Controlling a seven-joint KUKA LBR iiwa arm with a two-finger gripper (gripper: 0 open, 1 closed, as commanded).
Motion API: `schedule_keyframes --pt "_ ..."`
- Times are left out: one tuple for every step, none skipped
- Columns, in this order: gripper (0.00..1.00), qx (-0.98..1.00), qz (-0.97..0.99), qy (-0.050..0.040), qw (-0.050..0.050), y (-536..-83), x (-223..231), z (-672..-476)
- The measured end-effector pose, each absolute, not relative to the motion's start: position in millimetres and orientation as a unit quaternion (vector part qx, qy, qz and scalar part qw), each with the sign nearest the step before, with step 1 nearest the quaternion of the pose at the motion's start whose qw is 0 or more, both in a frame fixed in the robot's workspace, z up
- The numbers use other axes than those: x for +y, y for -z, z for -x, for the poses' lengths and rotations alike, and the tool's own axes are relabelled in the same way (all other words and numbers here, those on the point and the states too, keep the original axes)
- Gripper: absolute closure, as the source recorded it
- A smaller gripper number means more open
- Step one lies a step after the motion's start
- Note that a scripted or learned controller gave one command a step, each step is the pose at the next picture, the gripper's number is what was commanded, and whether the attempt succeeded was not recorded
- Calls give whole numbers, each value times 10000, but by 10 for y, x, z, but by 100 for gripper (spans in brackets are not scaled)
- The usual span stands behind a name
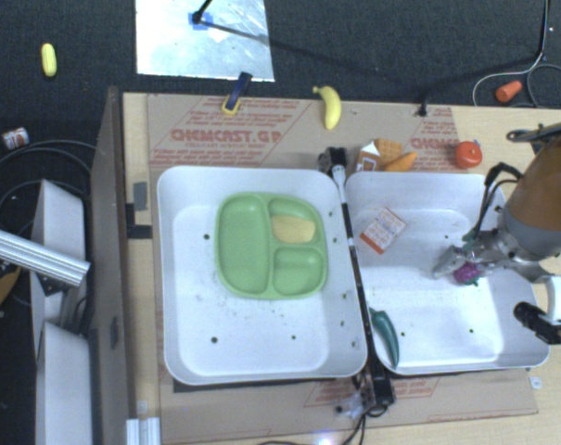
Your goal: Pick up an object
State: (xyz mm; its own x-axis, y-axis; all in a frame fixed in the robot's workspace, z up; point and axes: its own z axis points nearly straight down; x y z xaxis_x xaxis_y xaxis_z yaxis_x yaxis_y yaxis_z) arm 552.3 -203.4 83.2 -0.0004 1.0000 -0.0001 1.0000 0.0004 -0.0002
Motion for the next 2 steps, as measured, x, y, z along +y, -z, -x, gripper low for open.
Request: schedule_keyframes --pt "100 -7072 7070 13 -21 -959 -2039 -5542" --pt "100 -7112 7030 26 -28 -850 -1419 -6275"
